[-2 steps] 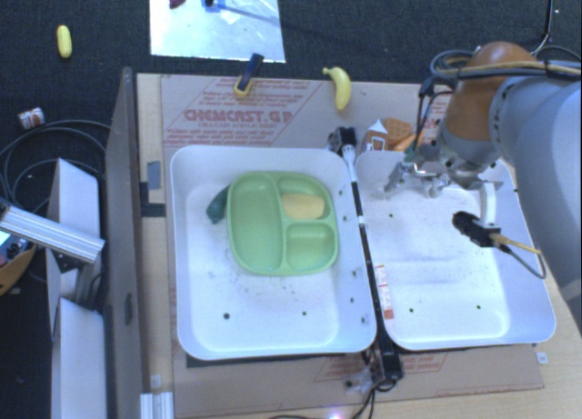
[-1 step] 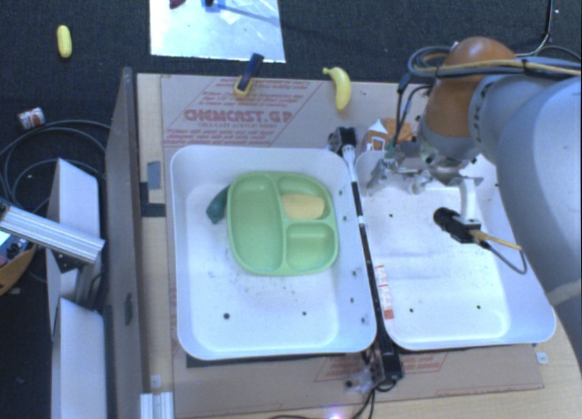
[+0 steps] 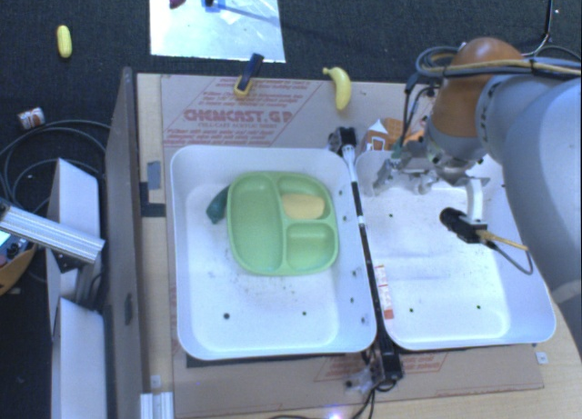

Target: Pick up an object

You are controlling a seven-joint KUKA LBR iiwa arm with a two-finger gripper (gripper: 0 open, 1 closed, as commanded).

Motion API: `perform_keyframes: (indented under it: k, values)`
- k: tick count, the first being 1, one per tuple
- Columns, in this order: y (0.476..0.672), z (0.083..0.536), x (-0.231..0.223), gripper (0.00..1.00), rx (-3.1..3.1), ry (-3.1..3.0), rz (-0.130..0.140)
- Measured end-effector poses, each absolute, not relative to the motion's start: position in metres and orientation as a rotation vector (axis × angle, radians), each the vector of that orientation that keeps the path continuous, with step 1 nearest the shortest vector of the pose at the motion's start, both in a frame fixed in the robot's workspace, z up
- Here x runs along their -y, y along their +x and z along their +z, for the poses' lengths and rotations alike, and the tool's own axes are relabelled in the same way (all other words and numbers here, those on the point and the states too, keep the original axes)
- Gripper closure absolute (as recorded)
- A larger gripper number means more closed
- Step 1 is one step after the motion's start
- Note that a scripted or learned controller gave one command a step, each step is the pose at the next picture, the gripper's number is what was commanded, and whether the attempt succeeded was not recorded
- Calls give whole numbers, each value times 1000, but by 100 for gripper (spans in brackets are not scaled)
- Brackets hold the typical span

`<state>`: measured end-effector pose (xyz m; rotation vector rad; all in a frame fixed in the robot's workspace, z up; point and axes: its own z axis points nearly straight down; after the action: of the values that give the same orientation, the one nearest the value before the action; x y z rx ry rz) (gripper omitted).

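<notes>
Nearest us, the smooth white floor of the view's right bin [image 3: 455, 308] is speckled with dark flecks, and the arm cuts off its far right part. The left bin [image 3: 195, 317] carries a glossy green plate [image 3: 259, 235], divided into compartments, with rounded corners. A pale yellow piece [image 3: 303, 205], oblong and soft-edged, lies in the plate's far right compartment. A dark teal thing [image 3: 217, 205] sits against the plate's left rim, its shape hard to make out. The gripper [image 3: 402, 179] hangs low over the right bin's far left corner, well apart from the green plate and the yellow piece, with the black strip [image 3: 361, 226] between the bins lying between them. Glare and the wrist blur the gripper, so we cannot tell whether it is spread or closed. Just beyond it an orange thing [image 3: 393, 129] is mostly hidden by the arm. Farther off, a curved banana [image 3: 341, 87] lies on the printed cardboard [image 3: 236, 117] that covers the table.
</notes>
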<state>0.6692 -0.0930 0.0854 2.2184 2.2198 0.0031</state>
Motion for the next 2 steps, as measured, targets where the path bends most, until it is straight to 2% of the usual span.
perform_keyframes:
  k: [2]
  values:
    - [664,85,107,0,-2221,2220,0]
